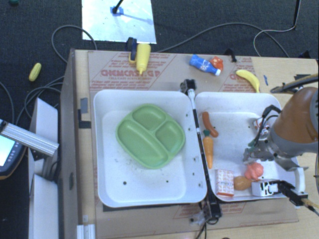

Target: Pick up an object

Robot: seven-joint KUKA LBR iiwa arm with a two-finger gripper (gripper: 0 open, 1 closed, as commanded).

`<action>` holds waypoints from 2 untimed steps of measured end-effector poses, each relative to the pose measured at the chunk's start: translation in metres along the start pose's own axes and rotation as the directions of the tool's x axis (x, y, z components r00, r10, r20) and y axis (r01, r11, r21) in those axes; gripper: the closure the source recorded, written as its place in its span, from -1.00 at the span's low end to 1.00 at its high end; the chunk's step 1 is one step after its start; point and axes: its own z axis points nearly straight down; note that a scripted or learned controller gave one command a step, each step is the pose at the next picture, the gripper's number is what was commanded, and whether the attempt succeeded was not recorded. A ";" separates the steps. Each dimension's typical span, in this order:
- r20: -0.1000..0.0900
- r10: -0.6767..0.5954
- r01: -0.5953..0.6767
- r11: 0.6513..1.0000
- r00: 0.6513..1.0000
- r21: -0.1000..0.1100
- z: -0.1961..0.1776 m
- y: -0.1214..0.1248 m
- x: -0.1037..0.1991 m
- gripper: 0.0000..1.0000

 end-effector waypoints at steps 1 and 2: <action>0.002 0.002 -0.002 1.000 1.000 -0.003 -0.044 0.010 -0.050 1.00; 0.000 0.000 0.000 1.000 1.000 -0.001 -0.039 0.000 -0.047 1.00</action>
